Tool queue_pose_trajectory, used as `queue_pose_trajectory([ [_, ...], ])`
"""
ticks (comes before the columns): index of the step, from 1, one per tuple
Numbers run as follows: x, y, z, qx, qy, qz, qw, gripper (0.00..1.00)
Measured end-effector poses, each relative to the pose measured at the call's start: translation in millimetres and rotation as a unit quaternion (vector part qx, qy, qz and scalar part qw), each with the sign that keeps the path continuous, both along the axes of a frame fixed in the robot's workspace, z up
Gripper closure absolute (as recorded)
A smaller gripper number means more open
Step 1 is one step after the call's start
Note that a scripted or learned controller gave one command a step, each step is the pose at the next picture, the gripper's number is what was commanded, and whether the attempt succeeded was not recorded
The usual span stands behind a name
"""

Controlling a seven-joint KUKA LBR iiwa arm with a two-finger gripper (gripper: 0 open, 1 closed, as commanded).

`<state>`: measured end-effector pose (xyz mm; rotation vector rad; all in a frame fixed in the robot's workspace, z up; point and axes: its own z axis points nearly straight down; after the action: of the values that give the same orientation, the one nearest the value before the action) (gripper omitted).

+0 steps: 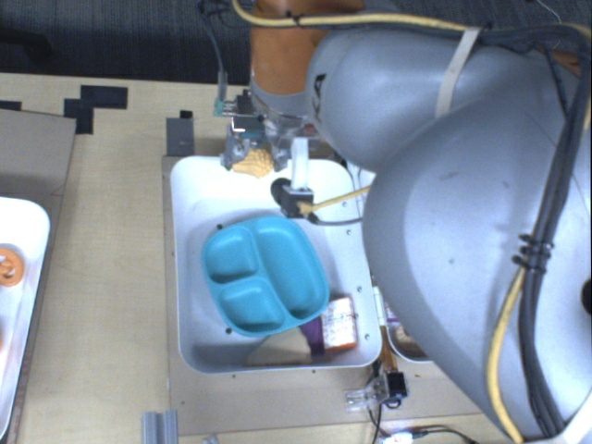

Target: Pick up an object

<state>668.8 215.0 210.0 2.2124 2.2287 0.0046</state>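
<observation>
Tool (262,155) sits at the far rim of the right bin (185,248), fingers closed on a tan object (252,162) (held between them, just above the bin wall). Blue tray (264,274) lies mid-bin; a small box (338,325) lies beside it.

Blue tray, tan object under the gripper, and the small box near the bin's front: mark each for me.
blue tray (264,276), camera view, central divider.
tan object (252,162), camera view, its visible top.
small box (339,325), camera view, its printed face.
</observation>
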Motion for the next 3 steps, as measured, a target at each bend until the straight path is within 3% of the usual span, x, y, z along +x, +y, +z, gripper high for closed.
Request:
queue_pose_trajectory([
  [1,-68.7,20.5,24.3,0.0001,0.001,0.001,1.0000,1.00],
  [2,-141.8,20.0,22.0,0.0000,0.002,0.000,1.0000,1.00],
  [3,-65.4,19.3,22.0,-0.0001,0.000,-0.001,1.0000,1.00],
])
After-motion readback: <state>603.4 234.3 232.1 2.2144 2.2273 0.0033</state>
